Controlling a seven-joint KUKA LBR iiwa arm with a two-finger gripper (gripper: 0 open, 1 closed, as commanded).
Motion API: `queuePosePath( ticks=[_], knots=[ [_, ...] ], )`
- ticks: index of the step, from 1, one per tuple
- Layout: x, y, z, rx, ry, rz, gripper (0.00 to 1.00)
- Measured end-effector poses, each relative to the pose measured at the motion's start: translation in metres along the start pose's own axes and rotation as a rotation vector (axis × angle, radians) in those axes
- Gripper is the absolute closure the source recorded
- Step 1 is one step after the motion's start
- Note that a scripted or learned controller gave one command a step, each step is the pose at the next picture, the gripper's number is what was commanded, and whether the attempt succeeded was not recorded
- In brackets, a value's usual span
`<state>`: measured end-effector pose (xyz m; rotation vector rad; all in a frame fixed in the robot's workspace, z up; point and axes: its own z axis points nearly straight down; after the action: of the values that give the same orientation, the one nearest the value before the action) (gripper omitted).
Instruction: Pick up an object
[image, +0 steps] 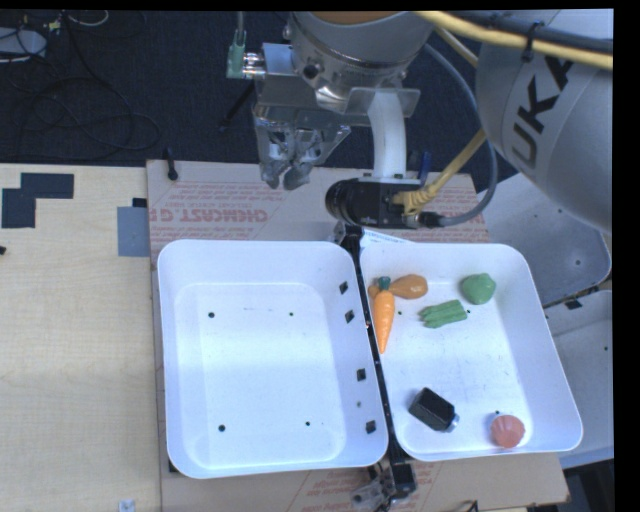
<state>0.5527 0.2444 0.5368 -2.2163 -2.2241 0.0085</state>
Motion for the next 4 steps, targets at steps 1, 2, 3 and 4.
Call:
queuePosePath(
  ticks=[1, 2, 3, 4],
  knots=[
    [0.000, 0.010, 0.000, -0.002, 0.000, 0.004, 1.00],
    [-0.001, -0.036, 0.000, 0.002, 0.000, 0.001, 1.00],
    [-0.001, 0.001, 0.000, -0.002, 0.000, 0.005, 1.00],
    [0.000, 0.006, 0.000, -0.002, 0.000, 0.004, 1.00]
  ],
)
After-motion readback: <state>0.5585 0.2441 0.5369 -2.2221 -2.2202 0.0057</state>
